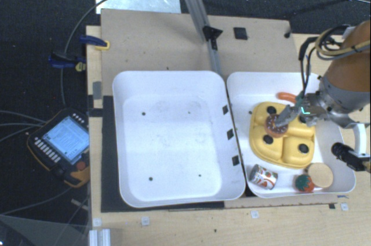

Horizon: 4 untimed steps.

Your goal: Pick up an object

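Observation:
The right bin (240,94) holds a yellow moulded toy (293,143) with dark round spots. A small brown ring-shaped piece (272,125) lies on the toy's upper left part. My gripper (283,119) reaches in from the right and slants down to the ring's right edge, apparently touching it. An orange stick-like item (285,97) lies just behind the toy. Along the bin's front lie a small printed can (264,176), a green and red ball (302,182) and a tan round disc (320,175).
The left bin (168,134) adjoins the right one along a shared wall with black clips (230,133). A slanted metal pole (194,1) rises behind the bins. A teach pendant (62,140) lies off the bench to the left.

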Available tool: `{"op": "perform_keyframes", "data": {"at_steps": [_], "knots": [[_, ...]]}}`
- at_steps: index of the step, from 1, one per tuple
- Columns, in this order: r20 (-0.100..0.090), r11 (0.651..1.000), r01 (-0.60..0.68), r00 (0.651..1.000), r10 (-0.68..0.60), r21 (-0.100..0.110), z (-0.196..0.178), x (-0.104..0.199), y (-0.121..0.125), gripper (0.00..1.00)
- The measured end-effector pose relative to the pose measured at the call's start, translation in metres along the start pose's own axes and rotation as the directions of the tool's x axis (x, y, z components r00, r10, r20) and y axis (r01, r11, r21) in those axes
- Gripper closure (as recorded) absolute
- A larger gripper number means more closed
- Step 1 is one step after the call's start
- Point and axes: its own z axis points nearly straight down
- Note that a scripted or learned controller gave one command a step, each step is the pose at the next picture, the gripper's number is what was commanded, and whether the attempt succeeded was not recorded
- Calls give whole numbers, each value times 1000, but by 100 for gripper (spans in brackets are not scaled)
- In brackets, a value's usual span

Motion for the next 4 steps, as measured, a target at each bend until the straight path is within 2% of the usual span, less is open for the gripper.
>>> {"op": "perform_keyframes", "data": {"at_steps": [1,2,3,4], "knots": [[0,1000,0,1000,0,-1,-1,0,0,0],[0,1000,-1,1000,1,2,46,3,9,0],[-6,1000,4,1000,-4,-14,90,17,16,0],[-7,1000,2,1000,-2,-23,94,21,26,0]]}}
